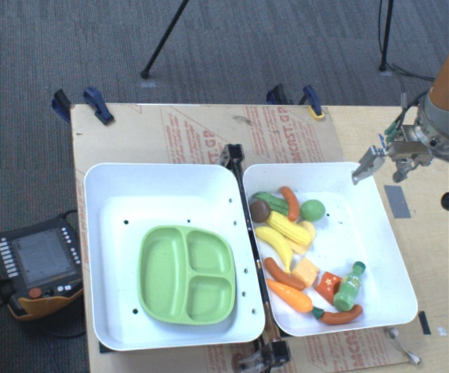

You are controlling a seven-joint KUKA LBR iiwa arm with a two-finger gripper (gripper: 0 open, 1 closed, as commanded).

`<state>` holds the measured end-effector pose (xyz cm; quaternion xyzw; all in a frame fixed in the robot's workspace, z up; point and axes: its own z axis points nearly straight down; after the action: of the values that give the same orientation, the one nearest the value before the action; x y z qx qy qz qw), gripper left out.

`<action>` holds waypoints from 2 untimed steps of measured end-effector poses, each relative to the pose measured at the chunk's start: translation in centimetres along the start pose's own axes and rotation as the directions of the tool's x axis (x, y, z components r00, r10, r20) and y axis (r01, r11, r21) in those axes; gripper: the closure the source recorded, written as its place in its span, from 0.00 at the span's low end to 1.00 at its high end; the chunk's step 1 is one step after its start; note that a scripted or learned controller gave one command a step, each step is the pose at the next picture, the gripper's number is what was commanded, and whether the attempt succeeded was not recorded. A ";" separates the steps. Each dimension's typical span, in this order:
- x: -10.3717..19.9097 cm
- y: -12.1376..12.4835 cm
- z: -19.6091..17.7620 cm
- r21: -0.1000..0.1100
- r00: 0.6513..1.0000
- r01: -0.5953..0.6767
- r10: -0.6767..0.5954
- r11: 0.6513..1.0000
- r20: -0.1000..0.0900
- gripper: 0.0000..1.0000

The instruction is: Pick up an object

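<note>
The right bin (380,231) holds several toy foods: a yellow banana (274,244), a corn cob (290,228), a green ball (312,210), a brown ball (259,210), an orange carrot (290,295), a cheese block (305,271), a green bottle (349,286) and sausages (338,315). My gripper (380,172) hangs above the bin's far right corner, away from the pile. It is open with nothing between its fingers.
The left bin (112,208) holds a light green divided plate (186,274). Blue clamps (98,103) grip the bench's far edge. A pendant (36,264) lies left of the bench. Tripod legs (166,33) stand on the carpet behind.
</note>
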<state>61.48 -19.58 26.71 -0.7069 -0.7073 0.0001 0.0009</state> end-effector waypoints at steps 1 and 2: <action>3.1 2.9 16.7 0.004 0.998 -0.056 0.056 0.998 -0.001 0.00; 11.0 2.9 18.0 0.003 0.964 -0.265 0.265 0.964 0.000 0.00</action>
<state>64.37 -8.59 8.74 -0.7950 -0.6066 0.0010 0.0023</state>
